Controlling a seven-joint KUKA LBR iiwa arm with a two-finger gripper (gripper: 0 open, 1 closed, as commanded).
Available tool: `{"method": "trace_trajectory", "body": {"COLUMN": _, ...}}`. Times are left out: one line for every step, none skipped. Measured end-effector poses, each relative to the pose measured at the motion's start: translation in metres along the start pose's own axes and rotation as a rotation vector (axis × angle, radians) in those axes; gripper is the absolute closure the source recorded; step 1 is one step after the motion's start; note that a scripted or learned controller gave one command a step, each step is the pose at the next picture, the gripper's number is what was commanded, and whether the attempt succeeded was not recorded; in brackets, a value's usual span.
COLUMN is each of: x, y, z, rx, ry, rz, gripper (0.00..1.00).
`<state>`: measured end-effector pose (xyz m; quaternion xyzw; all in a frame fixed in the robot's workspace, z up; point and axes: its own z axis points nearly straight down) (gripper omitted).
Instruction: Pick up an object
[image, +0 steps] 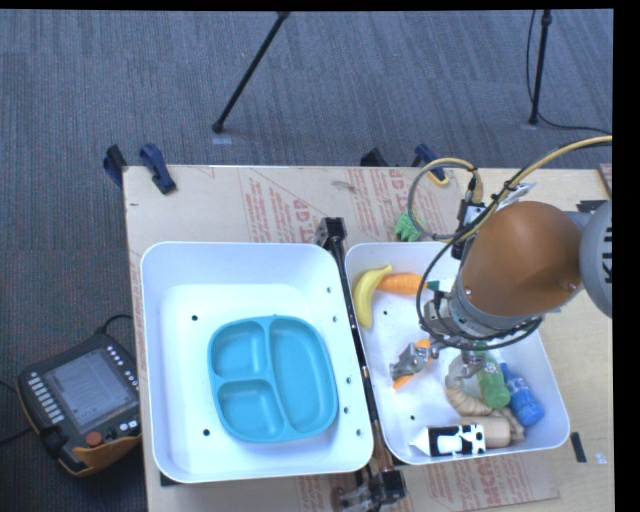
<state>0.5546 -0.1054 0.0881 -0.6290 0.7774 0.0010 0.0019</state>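
Note:
My gripper hangs low inside the right bin, under the orange-banded wrist. Its two fingers stand apart, so it is open, and nothing shows held between them. A small orange piece lies right against the left finger. A yellow banana and an orange carrot lie at the bin's far left. To the gripper's right sit a green item, a blue bottle, a beige piece and a black-and-white box.
The left bin holds a blue divided plate. A green object sits by the right bin's far rim. Cables loop above the arm. Blue clamps grip the bench's back left corner.

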Motion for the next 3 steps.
{"method": "trace_trajectory", "body": {"x": -0.005, "y": 0.048, "z": 0.001, "rx": -0.002, "ry": 0.002, "rz": 0.155, "gripper": 0.0}}
{"method": "trace_trajectory", "body": {"x": -0.08, "y": -0.009, "z": -0.1, "rx": 0.002, "ry": -0.001, "rz": 0.023, "gripper": 0.0}}
{"method": "trace_trajectory", "body": {"x": -0.076, "y": 0.014, "z": -0.099, "rx": -0.003, "ry": 0.001, "rz": -0.161, "gripper": 0.0}}
